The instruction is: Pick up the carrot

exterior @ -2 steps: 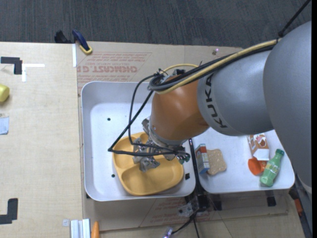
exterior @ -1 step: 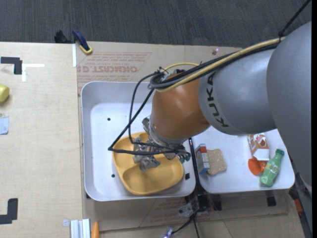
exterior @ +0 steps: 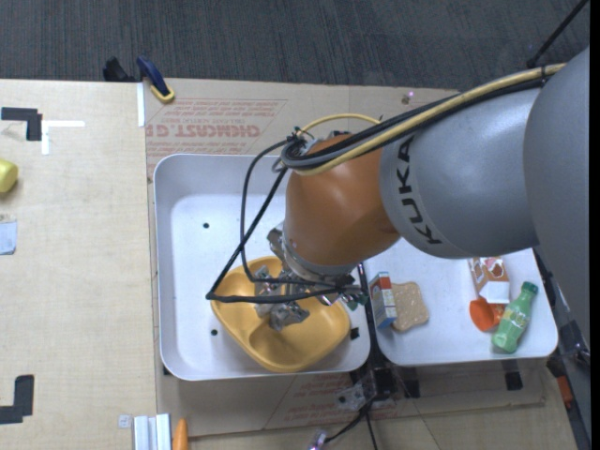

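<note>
Orange carrot (exterior: 482, 315): what looks like the carrot lies in the right bin, at its far right end, well apart from the hand; only a short stub of it shows.
Around the carrot: a green bottle (exterior: 514, 319) lies just beside it on the right, touching or nearly so, and a red-and-white packet (exterior: 491, 275) sits just above it.
Right bin (exterior: 441, 350): white and shallow; toward its left end are a slice of bread (exterior: 409, 306) and a small carton (exterior: 382, 300) standing against the wall shared by the 2 bins.
Left bin (exterior: 187, 251): white; it has a yellow bowl (exterior: 309, 345) in its lower right corner.
Hand (exterior: 286, 312): it hangs over the yellow bowl, low inside the rim; whether it is open or shut cannot be told, and nothing can be seen in its hold.
Arm (exterior: 469, 176): grey, reaching in from the right, its orange band (exterior: 337, 204) above the left bin, with black and yellow cables looping round it.
Bench (exterior: 75, 298): pale wood; a cardboard sheet (exterior: 216, 125) lies under the bins, and a yellow lump (exterior: 6, 176) sits at the left edge.
</note>
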Robot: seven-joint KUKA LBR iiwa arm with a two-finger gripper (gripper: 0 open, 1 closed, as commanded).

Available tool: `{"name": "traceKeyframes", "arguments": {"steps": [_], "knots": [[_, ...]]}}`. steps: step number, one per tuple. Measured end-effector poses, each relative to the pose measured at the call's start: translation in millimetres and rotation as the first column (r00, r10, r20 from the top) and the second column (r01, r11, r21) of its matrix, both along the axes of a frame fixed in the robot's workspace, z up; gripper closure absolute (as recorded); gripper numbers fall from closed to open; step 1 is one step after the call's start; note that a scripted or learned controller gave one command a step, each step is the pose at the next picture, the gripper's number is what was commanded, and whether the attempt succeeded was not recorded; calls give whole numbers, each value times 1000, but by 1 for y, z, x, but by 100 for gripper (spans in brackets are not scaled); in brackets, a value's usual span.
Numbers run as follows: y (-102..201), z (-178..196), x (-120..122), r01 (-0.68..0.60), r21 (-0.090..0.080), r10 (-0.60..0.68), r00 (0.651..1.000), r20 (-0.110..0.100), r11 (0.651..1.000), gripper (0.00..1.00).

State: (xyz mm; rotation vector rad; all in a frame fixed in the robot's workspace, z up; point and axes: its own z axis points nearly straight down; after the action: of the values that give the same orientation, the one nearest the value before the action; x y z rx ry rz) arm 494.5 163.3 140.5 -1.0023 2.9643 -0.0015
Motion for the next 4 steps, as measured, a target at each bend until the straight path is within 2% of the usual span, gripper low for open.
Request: {"name": "traceKeyframes", "arguments": {"steps": [1, 2, 3, 4], "knots": [[17, -38, 10, -70, 5, 69, 997, 28, 998, 100], [62, 15, -9, 44, 1, -44, 999, -8, 999, 100], [63, 24, -6, 46, 3, -46, 999, -3, 999, 100], [55, 31, -4, 111, 1, -111, 994, -7, 994, 100]]}}
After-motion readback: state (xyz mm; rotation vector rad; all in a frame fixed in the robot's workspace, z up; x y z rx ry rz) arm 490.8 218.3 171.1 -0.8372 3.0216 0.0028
